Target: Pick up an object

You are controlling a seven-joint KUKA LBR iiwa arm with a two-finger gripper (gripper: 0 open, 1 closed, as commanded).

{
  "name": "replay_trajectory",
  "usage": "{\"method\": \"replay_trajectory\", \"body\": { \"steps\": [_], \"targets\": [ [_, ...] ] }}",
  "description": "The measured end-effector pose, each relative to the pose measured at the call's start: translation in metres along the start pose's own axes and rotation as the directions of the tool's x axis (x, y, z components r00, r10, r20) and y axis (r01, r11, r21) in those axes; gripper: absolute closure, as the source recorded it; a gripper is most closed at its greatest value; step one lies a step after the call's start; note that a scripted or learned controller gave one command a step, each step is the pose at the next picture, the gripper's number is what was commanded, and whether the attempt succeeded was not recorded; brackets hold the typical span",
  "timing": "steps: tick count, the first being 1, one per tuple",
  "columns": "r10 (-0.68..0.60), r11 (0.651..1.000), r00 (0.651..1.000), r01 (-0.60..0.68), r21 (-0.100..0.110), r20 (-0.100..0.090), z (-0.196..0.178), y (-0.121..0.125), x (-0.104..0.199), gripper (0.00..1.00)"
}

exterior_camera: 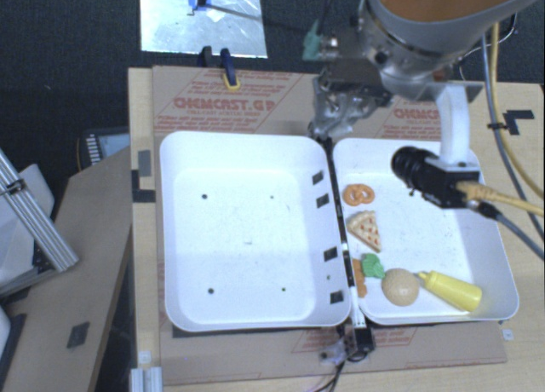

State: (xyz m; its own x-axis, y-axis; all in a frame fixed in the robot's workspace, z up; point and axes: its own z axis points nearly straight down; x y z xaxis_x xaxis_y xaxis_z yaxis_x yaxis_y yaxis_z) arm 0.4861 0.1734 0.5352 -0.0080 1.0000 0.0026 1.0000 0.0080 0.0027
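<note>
Here I see the arm's metal gripper (341, 118) hanging over the far rim where the two smooth white plastic bins meet; I cannot tell how its jaws stand. In the right bin (477, 245) lie a twisted pretzel (358, 195), a waffle wedge (365, 230), a round tan ball (400, 286) and a glossy yellow bottle (450, 289).

**Bench dressing surrounds the two bins**

You see a brown cardboard sheet (255, 100) printed with red lettering lying under the bins. Behind it, a shiny foil square (203, 7) sits on the dark floor, a blue mark near its upper middle. A yellow-and-blue clamp (228, 71) grips the cardboard's far edge. At your left, an aluminium rail (30, 216) slants across the frame.
</note>
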Motion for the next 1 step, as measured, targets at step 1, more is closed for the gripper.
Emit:
{"method": "replay_trajectory", "body": {
  "steps": [1],
  "targets": [
    [0.000,1.000,1.000,0.000,0.001,0.000,0.0005,0.0002,0.0433,1.00]
  ]
}}
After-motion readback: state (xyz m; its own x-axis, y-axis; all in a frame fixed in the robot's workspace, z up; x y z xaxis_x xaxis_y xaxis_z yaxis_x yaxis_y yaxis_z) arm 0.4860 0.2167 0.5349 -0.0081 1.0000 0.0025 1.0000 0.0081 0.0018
